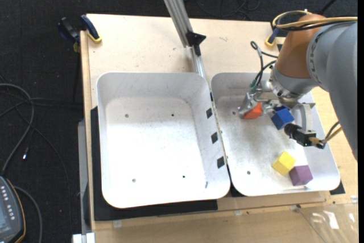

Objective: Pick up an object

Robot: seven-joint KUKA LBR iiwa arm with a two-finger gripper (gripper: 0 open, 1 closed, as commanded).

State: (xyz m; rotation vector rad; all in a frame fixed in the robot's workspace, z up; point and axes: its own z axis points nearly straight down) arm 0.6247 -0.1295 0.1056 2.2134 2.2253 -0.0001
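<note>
Fingers point(252, 106) apparently clasping orange block point(253, 112), mid right bin point(239, 173); blue block point(281, 118) just beside.

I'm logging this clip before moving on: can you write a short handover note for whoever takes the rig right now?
Gripper: low in the right bin, at the orange block; grip cannot be confirmed.
Blue block lies just right of the orange one; yellow block and purple block sit together near the bin's front right corner.
Done: approach to the orange block.
Left: confirm the grasp, then lift.
</note>
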